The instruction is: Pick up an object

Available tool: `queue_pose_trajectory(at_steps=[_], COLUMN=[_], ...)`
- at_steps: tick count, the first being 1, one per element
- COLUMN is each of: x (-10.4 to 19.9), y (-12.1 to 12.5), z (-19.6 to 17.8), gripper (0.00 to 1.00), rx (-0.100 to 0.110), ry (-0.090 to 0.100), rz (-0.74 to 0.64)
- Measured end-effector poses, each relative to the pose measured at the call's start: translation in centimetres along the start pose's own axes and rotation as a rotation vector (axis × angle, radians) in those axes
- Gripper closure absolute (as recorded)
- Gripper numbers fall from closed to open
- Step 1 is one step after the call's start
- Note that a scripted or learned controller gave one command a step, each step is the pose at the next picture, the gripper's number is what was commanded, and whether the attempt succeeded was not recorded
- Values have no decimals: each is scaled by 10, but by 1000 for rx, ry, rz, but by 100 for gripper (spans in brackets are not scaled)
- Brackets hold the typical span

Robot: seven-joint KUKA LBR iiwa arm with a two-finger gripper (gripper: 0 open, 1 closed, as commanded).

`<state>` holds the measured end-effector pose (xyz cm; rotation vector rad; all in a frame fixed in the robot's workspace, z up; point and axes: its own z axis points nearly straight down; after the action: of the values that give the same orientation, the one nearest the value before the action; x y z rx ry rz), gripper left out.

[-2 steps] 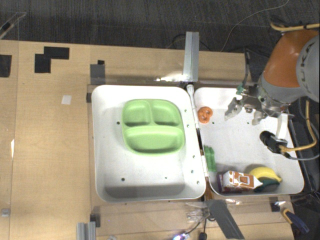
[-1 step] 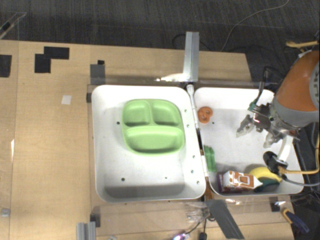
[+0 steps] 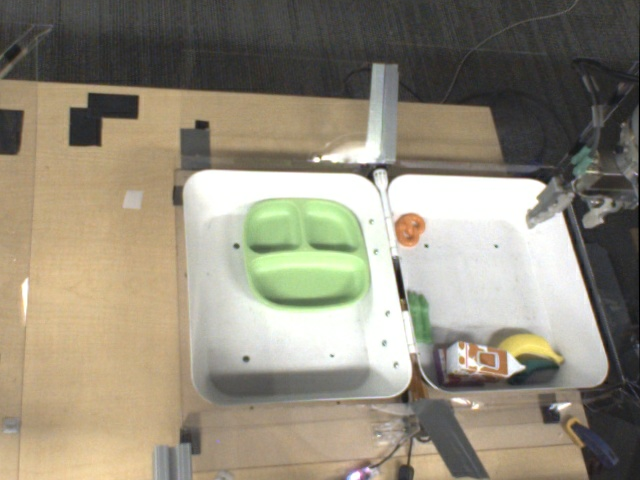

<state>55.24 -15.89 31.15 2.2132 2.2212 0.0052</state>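
Note:
In the right bin (image 3: pixel 500 268), a small orange round object (image 3: pixel 409 229) lies near the top left corner. A green object (image 3: pixel 419 317) rests along the bin's left wall. A brown and white carton (image 3: pixel 478 363) lies at the front, with a yellow banana (image 3: pixel 530 348) beside it and a dark green item (image 3: pixel 540 368) under the banana. My gripper (image 3: pixel 549 204) hangs over the bin's top right corner, far from all of these and with nothing seen in it.
The left bin (image 3: pixel 215 348) holds a green divided plate (image 3: pixel 303 251). A metal post (image 3: pixel 384 113) stands behind the divider between the bins. Wooden bench surface extends to the left.

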Motion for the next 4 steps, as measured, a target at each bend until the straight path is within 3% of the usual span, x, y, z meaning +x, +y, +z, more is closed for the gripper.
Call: queue_pose_trajectory(at_steps=[1,2,3,4], x=[30,-38,-33,-9], y=[24,18,5,77], z=[95,33,7,-12], gripper=[0,0,0,0], rx=[4,3,4,3], ry=[2,0,0,-1], rz=[47,526,574,520])
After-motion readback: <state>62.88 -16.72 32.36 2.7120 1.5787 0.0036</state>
